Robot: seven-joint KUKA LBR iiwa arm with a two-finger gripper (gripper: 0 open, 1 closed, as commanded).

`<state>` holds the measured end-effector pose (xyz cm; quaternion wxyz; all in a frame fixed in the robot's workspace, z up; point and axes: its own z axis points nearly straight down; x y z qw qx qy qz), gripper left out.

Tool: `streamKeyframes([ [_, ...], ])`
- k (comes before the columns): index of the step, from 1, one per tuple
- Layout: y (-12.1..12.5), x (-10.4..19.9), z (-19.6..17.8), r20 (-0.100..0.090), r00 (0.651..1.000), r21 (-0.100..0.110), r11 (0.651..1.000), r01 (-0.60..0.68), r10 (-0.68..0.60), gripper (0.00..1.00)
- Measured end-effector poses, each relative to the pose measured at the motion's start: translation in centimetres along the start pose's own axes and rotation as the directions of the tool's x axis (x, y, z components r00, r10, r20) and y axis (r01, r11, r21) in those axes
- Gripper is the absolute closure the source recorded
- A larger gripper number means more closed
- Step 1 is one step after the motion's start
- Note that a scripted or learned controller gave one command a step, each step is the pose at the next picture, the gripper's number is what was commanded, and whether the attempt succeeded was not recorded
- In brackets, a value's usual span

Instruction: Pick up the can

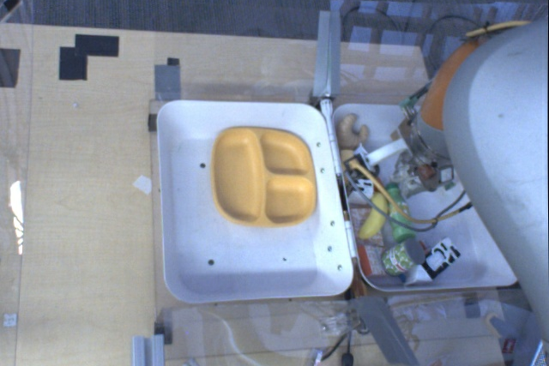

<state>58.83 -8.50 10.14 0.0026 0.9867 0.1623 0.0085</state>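
The can (396,258), green with a pale label, lies on its side near the front edge of the right bin (480,266). My gripper (420,174) hangs low over the middle of that bin, behind the can and apart from it, under the big grey arm with its orange band (446,90). The arm hides most of the bin's right half.
A yellow banana (375,217) lies just behind the can, with a green item (400,227) beside it. A black-and-white block (441,256) sits right of the can. A beige toy (349,130) lies at the back left corner. The left bin (184,210) holds a yellow divided plate (262,176).
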Motion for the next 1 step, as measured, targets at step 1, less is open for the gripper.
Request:
streamKeyframes([
  [1,0.38,2.28,-23.50,0.009,0.980,0.007,0.980,0.198,-0.198,1.00],
])
